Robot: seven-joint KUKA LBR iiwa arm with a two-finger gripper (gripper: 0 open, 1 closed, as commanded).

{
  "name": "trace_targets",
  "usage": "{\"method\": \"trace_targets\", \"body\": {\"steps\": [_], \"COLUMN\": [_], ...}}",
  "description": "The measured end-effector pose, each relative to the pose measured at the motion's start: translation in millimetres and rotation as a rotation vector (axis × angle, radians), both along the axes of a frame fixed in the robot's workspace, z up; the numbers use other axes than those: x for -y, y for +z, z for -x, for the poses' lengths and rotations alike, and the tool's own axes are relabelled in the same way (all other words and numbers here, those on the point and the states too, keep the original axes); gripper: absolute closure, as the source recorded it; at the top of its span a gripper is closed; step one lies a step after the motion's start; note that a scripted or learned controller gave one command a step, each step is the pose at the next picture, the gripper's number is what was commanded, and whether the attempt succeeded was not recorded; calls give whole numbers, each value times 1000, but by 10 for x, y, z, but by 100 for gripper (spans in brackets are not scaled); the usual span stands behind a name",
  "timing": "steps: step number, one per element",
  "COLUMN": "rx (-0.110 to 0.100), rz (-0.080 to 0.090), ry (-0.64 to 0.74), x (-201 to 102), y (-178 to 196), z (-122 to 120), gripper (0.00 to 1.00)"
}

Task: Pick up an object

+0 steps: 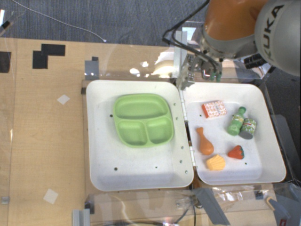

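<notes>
The wooden worktop point(42, 140) carries two white bins. The left bin point(101, 168) holds a green divided plate point(142, 120). The right bin point(263, 164) holds the small things: a red-and-white box point(214, 109), an orange drumstick point(204, 141), a green bottle point(236, 121) touching a grey-green can point(248, 128), a yellow corn piece point(216, 162) and a red strawberry point(236, 152). The gripper point(202, 73) hangs above the right bin's far left corner, well apart from them; whether it is open I cannot tell.
</notes>
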State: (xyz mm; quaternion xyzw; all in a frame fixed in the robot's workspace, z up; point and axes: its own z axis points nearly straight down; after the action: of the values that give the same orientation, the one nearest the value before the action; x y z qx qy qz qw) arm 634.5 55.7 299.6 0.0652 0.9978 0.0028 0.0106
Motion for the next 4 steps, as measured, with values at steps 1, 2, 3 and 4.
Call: {"method": "trace_targets", "body": {"steps": [1,2,3,4], "rx": [-19,-17,-14,-13], "rz": [-3,2,9,4], "ry": [-447,-41,495,221], "x": [-201,-198,-79,-662], "y": [-598,-949,-1142,-1127], "z": [586,1461,1462,1063], "gripper": [100,100,100,100]}}
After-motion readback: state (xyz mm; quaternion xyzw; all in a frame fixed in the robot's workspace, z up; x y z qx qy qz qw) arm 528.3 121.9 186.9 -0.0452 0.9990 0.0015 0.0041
